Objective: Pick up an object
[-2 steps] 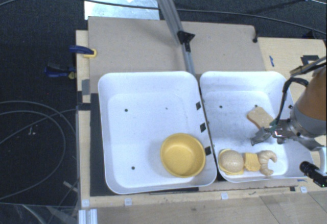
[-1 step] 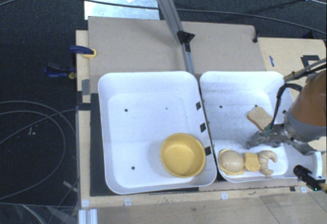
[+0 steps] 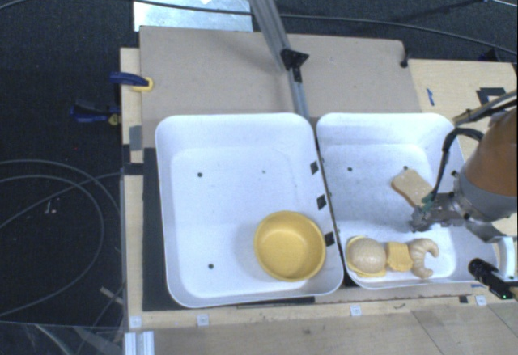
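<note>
The table [image 3: 243,70] carries two shallow white bins side by side. In the left bin [image 3: 235,143] a yellow bowl [image 3: 290,245] sits upright toward the 5 o'clock corner, close to the wall shared with the other bin. In the right bin [image 3: 364,151] a pale doll-like toy [image 3: 392,256] lies on its side along the 6 o'clock wall, its round head toward the left bin and its curled limbs toward 3 o'clock. A tan, flat piece [image 3: 411,185] lies tilted near the middle of the right bin, at about 12 o'clock from the toy and apart from it. The arm [image 3: 492,171] reaches in from 3 o'clock, and its hand [image 3: 426,218] is low over the right bin floor, just beside the tan piece and just above the toy's limbs. Whether the hand is released or clenched cannot be told from this view, and nothing shows between its fingers.
</note>
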`<state>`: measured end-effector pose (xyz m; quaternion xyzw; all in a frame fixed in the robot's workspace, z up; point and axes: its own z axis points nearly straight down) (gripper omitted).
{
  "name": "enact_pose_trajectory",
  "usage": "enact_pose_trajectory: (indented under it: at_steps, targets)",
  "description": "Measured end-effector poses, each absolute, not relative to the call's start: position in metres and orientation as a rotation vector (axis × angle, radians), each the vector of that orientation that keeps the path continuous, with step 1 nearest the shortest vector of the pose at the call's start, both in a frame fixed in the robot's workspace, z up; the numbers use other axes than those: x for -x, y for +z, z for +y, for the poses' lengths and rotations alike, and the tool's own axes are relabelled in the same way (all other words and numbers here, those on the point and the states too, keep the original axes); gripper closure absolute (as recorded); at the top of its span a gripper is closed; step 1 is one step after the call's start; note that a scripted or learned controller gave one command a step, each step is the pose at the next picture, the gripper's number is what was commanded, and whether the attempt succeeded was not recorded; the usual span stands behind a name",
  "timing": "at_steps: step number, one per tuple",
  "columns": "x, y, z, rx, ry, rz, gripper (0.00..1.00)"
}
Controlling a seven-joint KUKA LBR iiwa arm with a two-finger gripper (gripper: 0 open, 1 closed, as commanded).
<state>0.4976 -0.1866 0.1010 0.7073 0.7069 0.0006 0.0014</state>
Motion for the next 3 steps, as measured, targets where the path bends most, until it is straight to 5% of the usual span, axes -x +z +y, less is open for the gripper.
enact_pose_trajectory:
  at_steps: [3]
  targets:
    - [-0.498, 0.280, -0.182, -2.209, 0.006, 2.222, 1.00]
